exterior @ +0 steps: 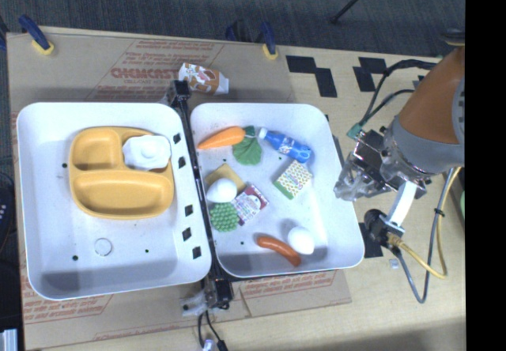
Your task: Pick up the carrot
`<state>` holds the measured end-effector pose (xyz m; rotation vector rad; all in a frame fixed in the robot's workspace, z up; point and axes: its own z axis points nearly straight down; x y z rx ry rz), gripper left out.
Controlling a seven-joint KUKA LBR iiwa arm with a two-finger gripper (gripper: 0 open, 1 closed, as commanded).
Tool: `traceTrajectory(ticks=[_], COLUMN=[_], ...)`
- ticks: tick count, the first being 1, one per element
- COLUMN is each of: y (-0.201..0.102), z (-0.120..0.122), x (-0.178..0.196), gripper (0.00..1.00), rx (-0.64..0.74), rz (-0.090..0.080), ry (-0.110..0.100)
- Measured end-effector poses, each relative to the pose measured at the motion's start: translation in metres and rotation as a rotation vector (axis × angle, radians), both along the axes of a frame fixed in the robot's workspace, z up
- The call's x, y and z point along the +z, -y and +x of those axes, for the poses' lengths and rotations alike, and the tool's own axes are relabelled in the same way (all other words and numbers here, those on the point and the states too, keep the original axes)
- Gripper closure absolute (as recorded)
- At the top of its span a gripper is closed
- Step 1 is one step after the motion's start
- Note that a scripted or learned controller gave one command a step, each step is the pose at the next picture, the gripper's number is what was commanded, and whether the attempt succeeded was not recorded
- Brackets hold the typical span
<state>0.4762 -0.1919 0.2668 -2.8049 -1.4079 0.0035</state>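
The carrot point(223, 137) is orange with a green leafy end and lies near the back left corner of the right bin point(336, 219), pointing left. My gripper point(349, 186) hangs outside that bin, just past its right rim and well to the right of the carrot. Nothing shows between its fingers.
The right bin also holds a blue bottle point(286, 145), a green-patterned box point(293, 179), a green leaf point(247, 152), a sausage point(277, 248), a white egg point(301, 240) and a small packet point(250, 204). The left bin point(39, 207) holds a yellow divided tray point(118, 183). Cables point(415, 262) trail at right.
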Motion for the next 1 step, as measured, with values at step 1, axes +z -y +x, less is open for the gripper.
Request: traceTrajectory(ticks=[1], y=[0.0114], z=[0.0000], x=[0.0056], gripper=[1.00], rx=[0.113], rz=[0.000], ry=[0.001])
